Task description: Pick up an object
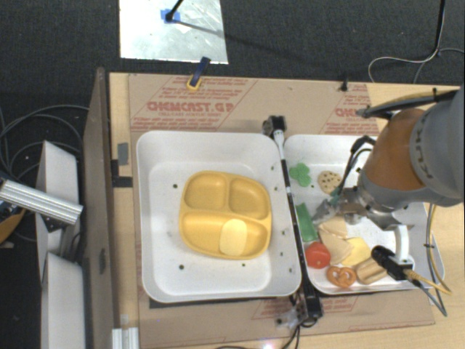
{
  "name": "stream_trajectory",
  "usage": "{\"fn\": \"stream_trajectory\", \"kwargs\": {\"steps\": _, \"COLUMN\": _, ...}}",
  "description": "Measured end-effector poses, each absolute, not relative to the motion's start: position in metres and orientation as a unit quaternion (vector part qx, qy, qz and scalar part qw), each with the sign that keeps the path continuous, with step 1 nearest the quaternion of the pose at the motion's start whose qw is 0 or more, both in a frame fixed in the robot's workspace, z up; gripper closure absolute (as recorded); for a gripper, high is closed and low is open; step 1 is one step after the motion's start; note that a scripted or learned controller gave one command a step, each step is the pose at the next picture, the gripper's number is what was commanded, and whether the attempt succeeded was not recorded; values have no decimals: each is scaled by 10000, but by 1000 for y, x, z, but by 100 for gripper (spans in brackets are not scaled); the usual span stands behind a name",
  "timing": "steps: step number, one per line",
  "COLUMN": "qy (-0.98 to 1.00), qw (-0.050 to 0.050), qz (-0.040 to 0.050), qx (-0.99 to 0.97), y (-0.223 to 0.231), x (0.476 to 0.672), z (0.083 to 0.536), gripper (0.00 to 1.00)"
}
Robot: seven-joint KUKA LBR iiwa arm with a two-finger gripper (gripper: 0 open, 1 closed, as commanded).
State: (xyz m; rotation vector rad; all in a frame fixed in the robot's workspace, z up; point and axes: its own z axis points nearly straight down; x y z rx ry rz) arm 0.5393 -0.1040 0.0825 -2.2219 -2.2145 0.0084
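My pincer sits low in the right bin, over the heap of toy food; my wrist hides its tips, so I cannot tell how wide it stands or whether it has hold of anything. Just under it lie pale cheese wedges, with a green strip to their left against the divider between the bins. Nearer the front rim are a red tomato, a pretzel and a tan bread piece, crowded close together. Toward the back, a green leafy piece and a speckled cookie lie with bare white floor around them. The left bin holds a yellow divided plate with a pale oval in its front compartment; wide bare margins ring the plate.
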Motion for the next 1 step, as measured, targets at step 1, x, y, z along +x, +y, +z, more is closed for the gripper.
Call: {"fn": "stream_trajectory", "kwargs": {"steps": 1, "qy": -7089, "qw": -52, "qz": -25, "qx": -7053, "y": -135, "x": 628, "z": 86, "gripper": 0}}
